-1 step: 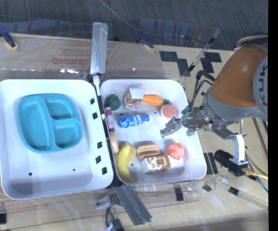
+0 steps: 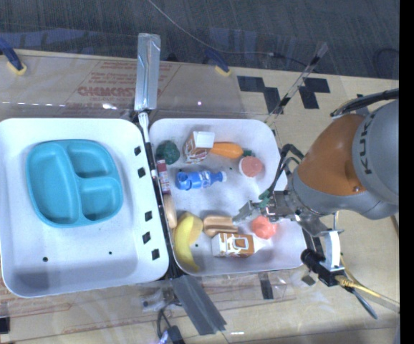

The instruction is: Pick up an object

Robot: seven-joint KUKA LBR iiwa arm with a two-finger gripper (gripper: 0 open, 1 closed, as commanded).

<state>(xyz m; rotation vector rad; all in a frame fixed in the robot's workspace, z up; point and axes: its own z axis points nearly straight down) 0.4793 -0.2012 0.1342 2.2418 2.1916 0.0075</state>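
1. Camera view, layout: two white bins sit side by side on the table. The left bin [image 2: 6,192] carries one teal divided tray [image 2: 74,181]. The right bin [image 2: 264,131] carries all the loose objects.

2. Camera view, arm: the grey arm with its orange band [image 2: 332,167] reaches in over the right edge of the right bin. The tool [image 2: 264,208] is low over the bin's right side, just above a red-pink object [image 2: 264,227].

3. Tool state: cannot be told from this picture. No object can be confirmed in its grasp.

4. Task progress: judged as approach or grasp stage. The red-pink object, near the right bin's lower right corner, appears to be the target and rests on the bin floor. Nothing is lifted. Closing on it and raising it clear are left to do.

5. Count, right bin, one of each:
   - dark green round item [image 2: 167,151], near the upper left corner
   - small carton [image 2: 199,145], near the upper edge
   - carrot [image 2: 228,150], just beside the carton
   - pink round item [image 2: 251,166], toward the right edge
   - blue bottle [image 2: 200,179], centre
   - banana [image 2: 186,241], near the lower left corner
   - hot-dog bun [image 2: 219,225], just beside the banana
   - brown and white box [image 2: 233,245], along the lower edge
   - red-pink object

6. A narrow item lies along the bin's left edge; too small to identify.
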